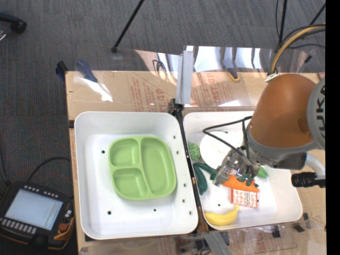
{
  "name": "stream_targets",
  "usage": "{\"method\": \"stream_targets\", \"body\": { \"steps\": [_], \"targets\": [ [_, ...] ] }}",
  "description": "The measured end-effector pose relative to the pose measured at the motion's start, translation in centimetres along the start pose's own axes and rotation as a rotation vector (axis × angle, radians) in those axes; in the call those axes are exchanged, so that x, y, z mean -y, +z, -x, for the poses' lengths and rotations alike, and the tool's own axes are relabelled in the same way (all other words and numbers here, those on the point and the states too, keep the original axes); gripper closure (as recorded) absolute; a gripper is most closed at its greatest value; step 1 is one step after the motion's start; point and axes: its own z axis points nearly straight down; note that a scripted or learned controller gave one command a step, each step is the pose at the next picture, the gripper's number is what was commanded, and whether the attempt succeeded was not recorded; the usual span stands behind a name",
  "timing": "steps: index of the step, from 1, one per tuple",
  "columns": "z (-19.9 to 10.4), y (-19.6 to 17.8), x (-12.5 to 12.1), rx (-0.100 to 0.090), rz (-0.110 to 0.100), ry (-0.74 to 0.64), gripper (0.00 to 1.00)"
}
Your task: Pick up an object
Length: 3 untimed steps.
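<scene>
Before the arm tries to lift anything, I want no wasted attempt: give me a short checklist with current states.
1. Gripper low inside the right white bin: ok.
2. Orange carrot-shaped toy directly under the gripper: ok.
3. Toy between the fingers: cannot tell.
4. Neighbours close by, red-and-white printed packet, dark green curved toy: not ok, crowded.
5. Yellow banana apart, near the front wall: ok.
6. Light green divided plate alone in the left white bin: ok.

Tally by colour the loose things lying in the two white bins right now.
Green: 3 - divided green plastic plate, dark green curved vegetable toy, pale green leafy piece
Orange: 1 - orange carrot toy
Yellow: 1 - yellow banana toy
Red-and-white: 1 - small printed carton
Total: 6
</scene>
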Motion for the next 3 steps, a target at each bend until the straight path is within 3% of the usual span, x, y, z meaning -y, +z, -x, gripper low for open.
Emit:
{"method": "stream_targets", "body": {
  "steps": [1, 2, 3],
  "targets": [
    [-0.5, 4.3, -0.6, 0.002, 0.001, -0.261, 1.0],
    [1.9, 3.6, 4.3, 0.006, 0.002, -0.398, 1.0],
    [5.3, 8.8, 9.2, 0.003, 0.002, -0.592, 1.0]
  ]
}}
